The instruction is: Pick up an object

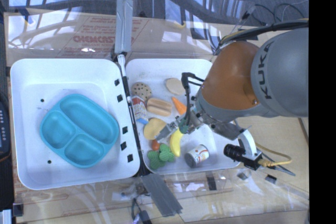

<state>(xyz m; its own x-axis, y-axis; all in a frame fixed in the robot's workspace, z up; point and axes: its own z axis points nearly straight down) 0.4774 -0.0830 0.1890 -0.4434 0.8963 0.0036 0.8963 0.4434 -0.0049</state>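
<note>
The gripper hangs low in the right bin, centre frame, fingers slightly apart just over the banana and potato, holding nothing. It should settle squarely on one piece before closing, avoiding the crowded neighbours.

In the right bin beneath me lie toy foods: a round cookie, a hot dog bun, a carrot, a yellow banana, green broccoli, and a small can on its side.
</note>
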